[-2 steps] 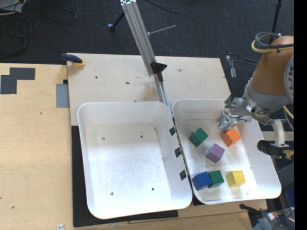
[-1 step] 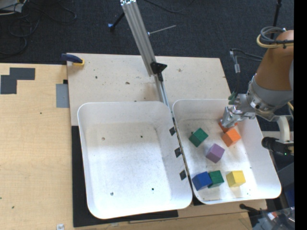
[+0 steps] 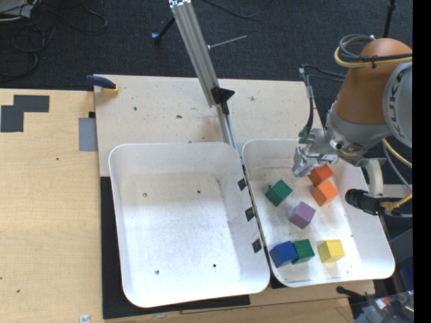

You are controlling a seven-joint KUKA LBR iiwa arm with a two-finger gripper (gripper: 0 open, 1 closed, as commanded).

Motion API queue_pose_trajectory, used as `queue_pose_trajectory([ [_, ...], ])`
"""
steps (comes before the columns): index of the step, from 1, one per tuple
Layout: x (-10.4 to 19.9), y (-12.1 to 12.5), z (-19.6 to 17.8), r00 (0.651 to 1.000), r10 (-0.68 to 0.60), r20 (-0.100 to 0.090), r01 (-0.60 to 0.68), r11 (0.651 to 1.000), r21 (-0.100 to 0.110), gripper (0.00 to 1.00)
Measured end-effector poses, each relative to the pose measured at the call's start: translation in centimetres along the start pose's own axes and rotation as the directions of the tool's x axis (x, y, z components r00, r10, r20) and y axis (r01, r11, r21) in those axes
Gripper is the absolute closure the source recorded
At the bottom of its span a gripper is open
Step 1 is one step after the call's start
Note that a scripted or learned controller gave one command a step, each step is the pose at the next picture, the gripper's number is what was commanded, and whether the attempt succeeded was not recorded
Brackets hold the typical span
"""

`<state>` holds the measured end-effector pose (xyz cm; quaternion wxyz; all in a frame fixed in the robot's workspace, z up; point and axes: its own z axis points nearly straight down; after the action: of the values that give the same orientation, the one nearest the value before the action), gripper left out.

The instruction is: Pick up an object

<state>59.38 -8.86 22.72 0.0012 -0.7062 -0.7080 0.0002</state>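
Note:
My gripper point(image 3: 306, 167) hangs over the back of the right bin point(image 3: 367, 264), open, with nothing between its fingers. It is just left of a red-orange cube point(image 3: 322, 174), and an orange cube point(image 3: 326, 192) lies right in front of that one. A green cube point(image 3: 278, 193) sits down and to the left of the gripper. Further forward is a purple cube point(image 3: 302, 214). Along the bin's front lie a blue cube point(image 3: 283, 253), a dark green cube point(image 3: 304, 249) and a yellow cube point(image 3: 330, 250).
The left bin point(image 3: 128, 180) adjoins the right one along a divider with black clips point(image 3: 249, 213). A slanted aluminium rail point(image 3: 199, 52) rises behind the bins. The arm's orange band point(image 3: 370, 79) and black cables point(image 3: 367, 200) overhang the right bin's right side.

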Motion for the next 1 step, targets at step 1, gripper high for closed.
queue_pose_trajectory([
  [1, 4.83, 1.09, -0.96, 1.000, -0.001, -0.001, 0.001, 1.000, -0.001, 1.00],
])
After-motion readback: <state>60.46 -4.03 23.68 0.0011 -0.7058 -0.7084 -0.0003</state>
